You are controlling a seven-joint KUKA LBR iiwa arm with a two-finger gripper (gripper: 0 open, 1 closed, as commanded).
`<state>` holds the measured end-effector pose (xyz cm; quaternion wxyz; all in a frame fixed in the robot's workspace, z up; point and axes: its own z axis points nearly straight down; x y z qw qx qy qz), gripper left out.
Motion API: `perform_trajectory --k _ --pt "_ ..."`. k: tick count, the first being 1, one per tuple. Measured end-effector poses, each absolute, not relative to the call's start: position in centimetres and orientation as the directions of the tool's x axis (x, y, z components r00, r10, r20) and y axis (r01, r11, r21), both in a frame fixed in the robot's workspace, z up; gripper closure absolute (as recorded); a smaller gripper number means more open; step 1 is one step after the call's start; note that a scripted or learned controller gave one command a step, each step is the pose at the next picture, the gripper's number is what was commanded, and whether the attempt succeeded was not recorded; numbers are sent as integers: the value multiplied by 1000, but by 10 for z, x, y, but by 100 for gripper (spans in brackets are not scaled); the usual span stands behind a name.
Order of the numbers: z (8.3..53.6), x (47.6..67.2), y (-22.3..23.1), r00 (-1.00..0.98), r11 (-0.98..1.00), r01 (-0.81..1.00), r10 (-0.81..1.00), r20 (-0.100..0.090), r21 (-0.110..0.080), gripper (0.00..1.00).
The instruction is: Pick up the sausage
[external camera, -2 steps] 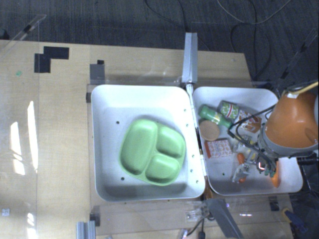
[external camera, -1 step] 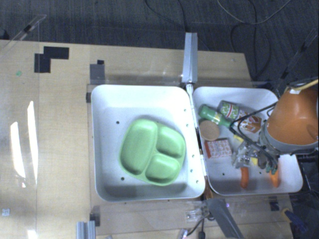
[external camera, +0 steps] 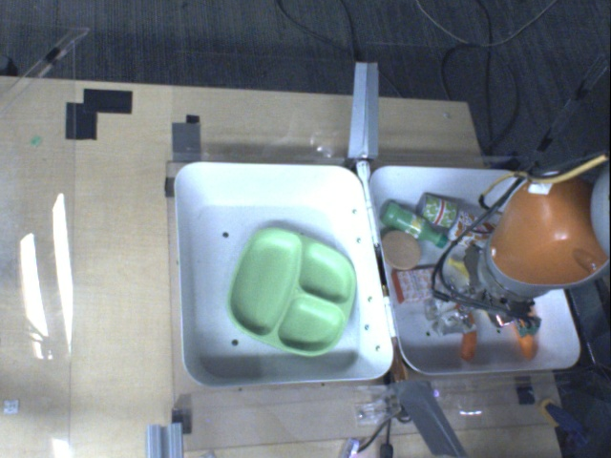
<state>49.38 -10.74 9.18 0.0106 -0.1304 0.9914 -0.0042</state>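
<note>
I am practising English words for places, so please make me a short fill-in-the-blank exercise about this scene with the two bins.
1. The green divided tray lies in the ____ bin.
2. The tray has ____ compartments.
3. The green bottle lies in the right bin, ____ its far edge.
4. The arm's orange band hangs over the ____ bin.

Missing words: left; three; near; right

The arm [external camera: 549, 241] reaches in from the right, wrist pointing down, its claw [external camera: 473, 313] low.
</note>
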Motion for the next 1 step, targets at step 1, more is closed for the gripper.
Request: perform_trajectory --k 1 --pt "91 494 -106 -966 966 -259 -259 -21 -9 0"
